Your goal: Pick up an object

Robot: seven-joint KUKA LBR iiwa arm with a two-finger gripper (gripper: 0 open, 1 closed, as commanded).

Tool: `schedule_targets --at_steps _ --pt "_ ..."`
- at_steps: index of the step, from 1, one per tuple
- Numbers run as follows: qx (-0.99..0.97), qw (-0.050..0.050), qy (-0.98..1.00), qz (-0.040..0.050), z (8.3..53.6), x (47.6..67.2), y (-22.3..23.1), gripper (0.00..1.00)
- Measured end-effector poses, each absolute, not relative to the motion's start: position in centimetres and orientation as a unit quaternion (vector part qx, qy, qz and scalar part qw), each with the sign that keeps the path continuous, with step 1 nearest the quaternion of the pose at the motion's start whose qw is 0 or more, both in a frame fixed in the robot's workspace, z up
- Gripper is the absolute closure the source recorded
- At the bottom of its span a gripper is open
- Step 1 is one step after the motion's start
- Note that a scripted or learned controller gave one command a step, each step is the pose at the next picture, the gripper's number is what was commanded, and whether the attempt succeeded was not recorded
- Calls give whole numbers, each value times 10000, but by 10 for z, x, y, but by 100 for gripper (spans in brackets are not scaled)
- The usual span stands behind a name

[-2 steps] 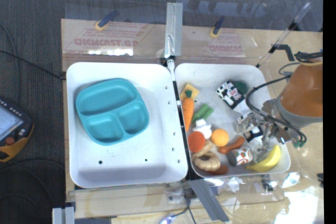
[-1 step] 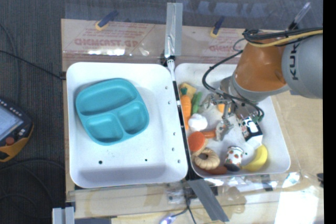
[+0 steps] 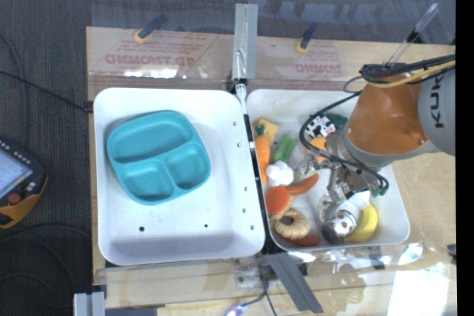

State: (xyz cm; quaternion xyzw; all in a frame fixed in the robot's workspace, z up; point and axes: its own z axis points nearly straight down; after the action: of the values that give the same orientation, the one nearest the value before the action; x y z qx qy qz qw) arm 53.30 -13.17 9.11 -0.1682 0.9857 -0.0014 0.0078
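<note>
**Two bins, one arm.** A single grey KUKA arm (image 3: 438, 115), its orange band (image 3: 385, 118) facing the camera, reaches in from the right over the right bin (image 3: 281, 103). Its gripper (image 3: 335, 197) points steeply down into a heap of toy food. Whether the jaws are parted or clenched cannot be told from this angle, and nothing can be seen caught between them.

At least ten toys can be counted around the jaws:
- One round silver-and-red piece (image 3: 341, 223) lies just below the jaws in the view. It is too small to identify, and it is unclear whether it touches them.
- One yellow banana (image 3: 366, 224) lies against that piece on its right side.
- One red chilli (image 3: 302, 185) lies just left of the jaws.
- One white bulb (image 3: 280, 174) sits beyond the chilli.
- One orange-red round piece (image 3: 276, 200) lies below the bulb.
- One brown doughnut (image 3: 290, 224) sits to the jaws' lower left.
- One carrot (image 3: 262, 152) lies against the bin's left wall, farther up and to the left.
- One green piece (image 3: 284, 148) lies beside the carrot.
- One yellow wedge (image 3: 269, 128) sits above the carrot and the green piece.
- One black-and-white piece (image 3: 320, 128) lies above the jaws, close under the wrist.

Well to the left of the jaws, the left bin (image 3: 178, 222) holds one teal tray (image 3: 155, 155) with three compartments.
</note>
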Motion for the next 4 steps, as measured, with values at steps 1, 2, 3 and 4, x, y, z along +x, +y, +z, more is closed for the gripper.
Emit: schedule_targets --at_steps 1,2,3,4 --pt "-1413 93 9899 -38 92 525 -116 0" --pt "-1412 93 9899 -49 102 526 -115 100" --pt "-1414 92 9899 -46 102 526 -115 0" --pt "-1459 39 9893 -24 90 578 -104 0"
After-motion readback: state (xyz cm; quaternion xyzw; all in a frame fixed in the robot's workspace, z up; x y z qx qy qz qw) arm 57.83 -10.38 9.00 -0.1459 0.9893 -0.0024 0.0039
